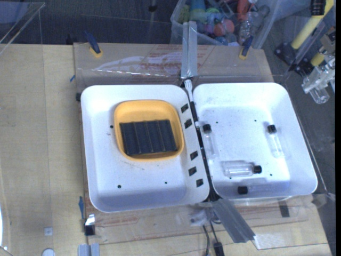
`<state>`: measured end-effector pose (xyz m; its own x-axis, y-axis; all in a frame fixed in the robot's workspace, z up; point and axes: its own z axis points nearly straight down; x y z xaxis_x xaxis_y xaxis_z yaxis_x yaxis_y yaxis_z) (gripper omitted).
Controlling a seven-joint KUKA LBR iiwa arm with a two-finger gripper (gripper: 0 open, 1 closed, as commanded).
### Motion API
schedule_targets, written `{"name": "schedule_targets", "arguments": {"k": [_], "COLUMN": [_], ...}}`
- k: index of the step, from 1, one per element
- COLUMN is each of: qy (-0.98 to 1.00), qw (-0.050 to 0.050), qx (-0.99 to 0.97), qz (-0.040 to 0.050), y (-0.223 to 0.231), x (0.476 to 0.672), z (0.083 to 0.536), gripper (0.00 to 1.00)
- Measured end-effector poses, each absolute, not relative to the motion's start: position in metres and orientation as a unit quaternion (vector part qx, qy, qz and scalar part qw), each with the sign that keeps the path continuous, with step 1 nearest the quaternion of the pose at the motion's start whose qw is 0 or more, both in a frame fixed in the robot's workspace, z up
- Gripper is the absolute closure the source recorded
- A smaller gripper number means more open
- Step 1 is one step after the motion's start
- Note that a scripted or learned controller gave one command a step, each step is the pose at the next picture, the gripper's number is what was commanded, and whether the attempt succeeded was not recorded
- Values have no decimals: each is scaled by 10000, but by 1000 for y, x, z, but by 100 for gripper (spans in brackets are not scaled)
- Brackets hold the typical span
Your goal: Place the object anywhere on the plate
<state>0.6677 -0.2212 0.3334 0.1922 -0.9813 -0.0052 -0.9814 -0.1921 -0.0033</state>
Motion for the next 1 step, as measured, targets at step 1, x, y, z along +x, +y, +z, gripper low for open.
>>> {"name": "schedule_targets", "arguments": {"k": [1], "qy": [6357], "qw": [31], "qx": [-7719], "qz": [7], "y": [-222], "x": [668], "z": [334], "gripper": [0]}}
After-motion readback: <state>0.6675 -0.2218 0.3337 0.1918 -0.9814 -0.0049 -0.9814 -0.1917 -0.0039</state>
